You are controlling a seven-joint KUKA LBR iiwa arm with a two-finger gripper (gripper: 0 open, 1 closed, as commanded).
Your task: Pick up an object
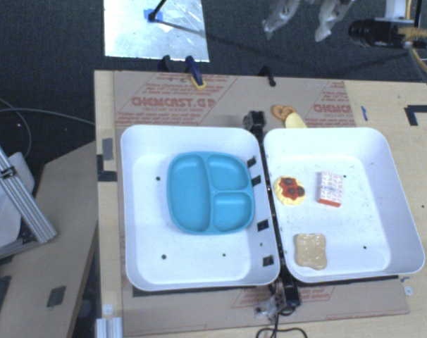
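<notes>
The right bin (pixel 382 153) holds three small items: a round yellow piece with red dots (pixel 289 190) near its left wall, a red-and-white box (pixel 330 188) in the middle, and a tan toast-like slice (pixel 311 251) at the front. My gripper (pixel 304 18) hangs high at the top of the view, well behind the bins and above the dark floor. Its two pale fingers (pixel 280 13) are spread apart with nothing between them.
The left bin (pixel 139 189) carries a blue divided plate (pixel 210 192). A small yellow and brown object (pixel 289 116) lies on the cardboard just behind the right bin. A shiny sheet (pixel 156 20) lies at the back left, and a metal frame (pixel 13 196) stands at far left.
</notes>
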